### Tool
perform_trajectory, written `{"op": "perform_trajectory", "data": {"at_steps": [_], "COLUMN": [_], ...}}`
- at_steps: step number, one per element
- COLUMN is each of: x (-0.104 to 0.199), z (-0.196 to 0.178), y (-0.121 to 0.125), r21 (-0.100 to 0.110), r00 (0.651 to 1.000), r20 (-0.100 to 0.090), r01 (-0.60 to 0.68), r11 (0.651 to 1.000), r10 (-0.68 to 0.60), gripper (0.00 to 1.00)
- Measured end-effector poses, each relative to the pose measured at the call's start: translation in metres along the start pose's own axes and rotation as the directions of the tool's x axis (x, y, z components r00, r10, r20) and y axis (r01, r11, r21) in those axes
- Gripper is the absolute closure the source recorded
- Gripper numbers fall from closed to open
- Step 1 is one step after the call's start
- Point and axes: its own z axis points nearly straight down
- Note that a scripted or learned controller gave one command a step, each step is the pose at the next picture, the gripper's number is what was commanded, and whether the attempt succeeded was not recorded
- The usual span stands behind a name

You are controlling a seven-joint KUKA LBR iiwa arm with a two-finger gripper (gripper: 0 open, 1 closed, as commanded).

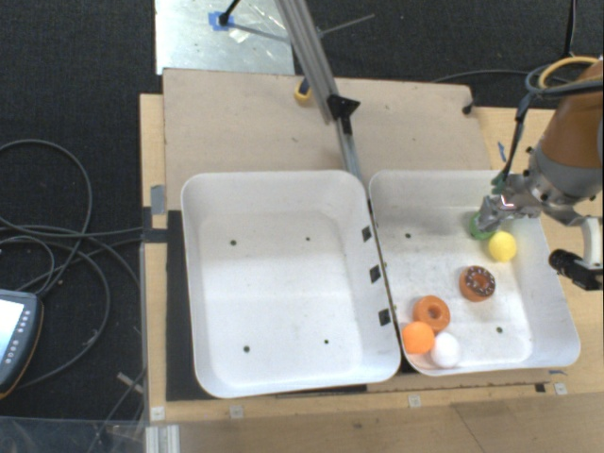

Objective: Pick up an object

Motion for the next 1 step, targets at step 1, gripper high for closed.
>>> {"op": "perform_trajectory", "data": {"at_steps": [1], "x": [-0.0007], "z": [-0.0548], "y": [0.0024], "r21": [0.000], "r00": [1.000], "r20": [0.000], "r01": [0.000], "r11": [1.000], "r10": [0.000], "gripper": [1.00]}}
